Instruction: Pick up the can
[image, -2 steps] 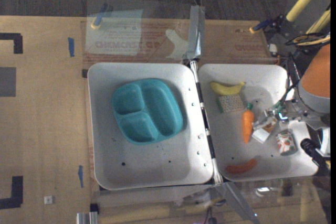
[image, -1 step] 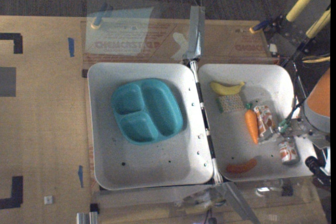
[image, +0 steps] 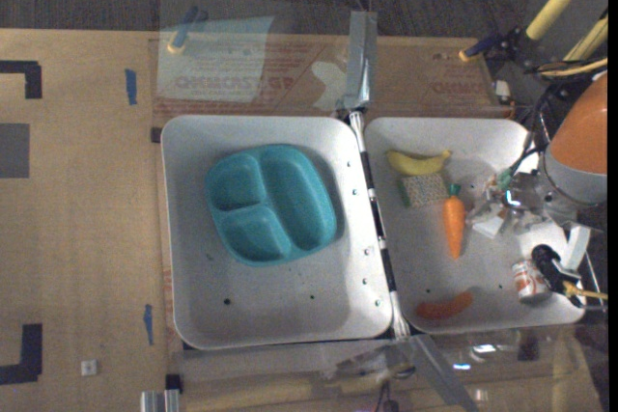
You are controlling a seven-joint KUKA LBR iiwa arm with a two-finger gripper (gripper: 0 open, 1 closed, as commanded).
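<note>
Two shallow white bins are seen side by side on a brown surface (image: 82, 236). The left bin (image: 183, 285) is occupied by a teal divided plate (image: 272, 204) with three compartments, set toward the bin's far half.

In the right bin (image: 483, 142), a banana (image: 417, 161) is seen near the far left corner, with a small speckled green square pad (image: 423, 191) just in front of it. An orange carrot (image: 453, 223) with a green top is laid lengthwise just right of the pad. A reddish-orange elongated item (image: 444, 306), possibly a sausage or pepper, is found by the near wall.

The can (image: 527, 280), small, white with red markings, is located in the near right corner of the right bin, apparently on its side, well apart from the carrot.

The arm (image: 584, 145) is reached in from the right. The tool (image: 510, 200) is positioned over the right half of the right bin, beyond the can and to the right of the carrot. Nothing is seen held by it, and whether it is wide or narrow cannot be told from this view.
</note>
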